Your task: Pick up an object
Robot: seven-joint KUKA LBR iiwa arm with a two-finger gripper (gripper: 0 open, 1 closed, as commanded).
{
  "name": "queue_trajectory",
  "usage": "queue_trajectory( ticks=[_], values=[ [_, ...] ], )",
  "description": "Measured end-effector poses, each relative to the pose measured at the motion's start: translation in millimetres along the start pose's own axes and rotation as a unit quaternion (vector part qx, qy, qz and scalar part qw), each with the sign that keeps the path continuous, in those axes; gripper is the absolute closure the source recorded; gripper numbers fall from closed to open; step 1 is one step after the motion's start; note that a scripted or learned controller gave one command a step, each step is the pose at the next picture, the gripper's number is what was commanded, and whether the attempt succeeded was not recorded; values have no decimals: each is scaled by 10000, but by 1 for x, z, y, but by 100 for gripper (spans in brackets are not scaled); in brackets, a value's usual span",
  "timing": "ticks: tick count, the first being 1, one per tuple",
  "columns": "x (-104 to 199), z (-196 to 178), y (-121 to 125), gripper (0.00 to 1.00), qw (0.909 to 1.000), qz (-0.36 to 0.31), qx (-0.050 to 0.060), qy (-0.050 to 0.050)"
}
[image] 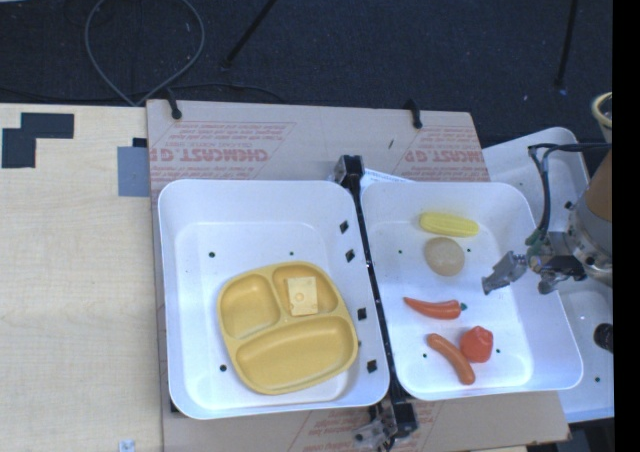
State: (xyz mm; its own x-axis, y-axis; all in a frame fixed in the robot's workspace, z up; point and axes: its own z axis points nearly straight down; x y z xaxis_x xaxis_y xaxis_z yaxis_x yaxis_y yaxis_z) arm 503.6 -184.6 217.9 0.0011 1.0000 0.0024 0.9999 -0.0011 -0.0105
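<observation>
My gripper [518, 283] hangs over the right side of the right bin [548, 355], open, with nothing between its fingers [498, 275]. To its left in that bin lie a beige round piece [444, 257], a yellow corn cob [449, 225], an orange-red chili [433, 308], an orange sausage [451, 358] and a red pepper [478, 343]. The beige piece is the nearest to it at about the same height in the view. None of them touches the gripper.
The left bin [190, 240] holds a yellow divided tray [290, 350] with a small yellow square block [302, 295] in its upper right compartment. A black divider [366, 280] runs between the bins. A light wooden bench top [70, 310] lies on the left.
</observation>
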Motion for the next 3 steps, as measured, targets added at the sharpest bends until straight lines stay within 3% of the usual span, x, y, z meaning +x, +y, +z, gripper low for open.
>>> queue_trajectory(
  ticks=[1,3],
  values=[
    [0,-3,2,0,10000,-7,-33,-8],
    [-1,106,-5,0,10000,-3,5,10]
  ],
)
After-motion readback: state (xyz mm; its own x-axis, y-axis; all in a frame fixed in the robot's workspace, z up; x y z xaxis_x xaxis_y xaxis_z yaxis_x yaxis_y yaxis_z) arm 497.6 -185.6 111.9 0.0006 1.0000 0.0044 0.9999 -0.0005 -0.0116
